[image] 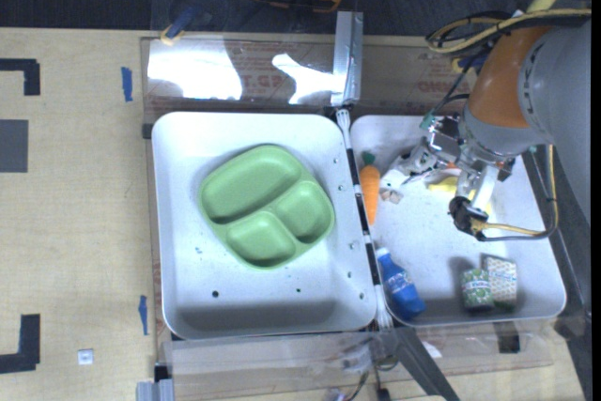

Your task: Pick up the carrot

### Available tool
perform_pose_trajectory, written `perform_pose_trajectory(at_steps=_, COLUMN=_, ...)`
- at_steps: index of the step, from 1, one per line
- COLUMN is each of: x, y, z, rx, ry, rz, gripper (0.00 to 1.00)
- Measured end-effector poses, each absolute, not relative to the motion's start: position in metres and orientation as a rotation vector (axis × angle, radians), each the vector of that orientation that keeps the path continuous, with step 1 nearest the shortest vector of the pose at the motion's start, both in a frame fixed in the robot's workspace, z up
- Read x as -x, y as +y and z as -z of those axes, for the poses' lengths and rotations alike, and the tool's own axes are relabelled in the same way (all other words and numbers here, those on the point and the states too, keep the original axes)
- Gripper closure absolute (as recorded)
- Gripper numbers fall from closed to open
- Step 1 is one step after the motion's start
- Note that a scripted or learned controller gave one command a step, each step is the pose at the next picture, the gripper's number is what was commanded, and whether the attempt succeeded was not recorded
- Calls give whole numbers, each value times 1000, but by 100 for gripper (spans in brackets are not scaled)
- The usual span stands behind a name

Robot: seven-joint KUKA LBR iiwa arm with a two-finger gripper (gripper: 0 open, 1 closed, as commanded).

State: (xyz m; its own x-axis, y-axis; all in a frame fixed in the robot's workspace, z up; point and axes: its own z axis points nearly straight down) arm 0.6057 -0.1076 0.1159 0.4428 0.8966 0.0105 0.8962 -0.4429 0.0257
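The orange carrot (370, 190), green at its far end, lies along the left wall of the right bin (526, 249). My gripper (402, 177) hangs just to the right of it, low over the bin floor, reaching in from the grey arm with the orange band (498, 89). Its fingers stand apart and nothing shows between them. The carrot lies beside the fingertips, apart from them.
A green divided plate (268, 202) sits in the left bin (178, 230). In the right bin a blue bottle (400, 286) lies at the front left, a patterned can (489, 285) at the front right, and a yellow item (441, 184) partly under the wrist.
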Motion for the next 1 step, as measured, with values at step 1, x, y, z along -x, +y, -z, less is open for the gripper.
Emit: perform_pose_trajectory(at_steps=1, x=-612, y=-149, z=-171, rx=-2604, ry=1757, rz=0, gripper=0)
